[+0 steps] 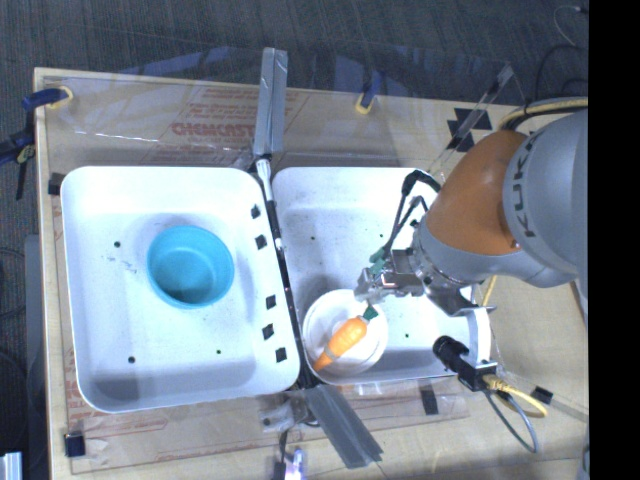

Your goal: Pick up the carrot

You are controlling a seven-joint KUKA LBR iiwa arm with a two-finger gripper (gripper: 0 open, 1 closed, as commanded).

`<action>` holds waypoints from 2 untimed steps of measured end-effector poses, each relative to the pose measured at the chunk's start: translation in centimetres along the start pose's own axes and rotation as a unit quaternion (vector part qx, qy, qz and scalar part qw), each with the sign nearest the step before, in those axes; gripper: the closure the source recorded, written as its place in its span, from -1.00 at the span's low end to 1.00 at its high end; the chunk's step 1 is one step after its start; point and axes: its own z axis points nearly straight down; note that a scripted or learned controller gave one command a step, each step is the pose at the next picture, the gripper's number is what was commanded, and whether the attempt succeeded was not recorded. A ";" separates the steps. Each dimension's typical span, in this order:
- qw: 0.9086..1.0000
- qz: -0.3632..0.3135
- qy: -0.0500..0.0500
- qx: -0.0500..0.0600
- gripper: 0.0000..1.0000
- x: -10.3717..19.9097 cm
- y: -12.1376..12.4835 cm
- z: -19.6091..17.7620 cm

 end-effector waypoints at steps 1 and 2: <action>1.000 0.000 0.000 0.001 -1.00 0.0 0.0 0.1; 0.999 0.032 0.000 0.000 -1.00 0.7 -0.1 9.7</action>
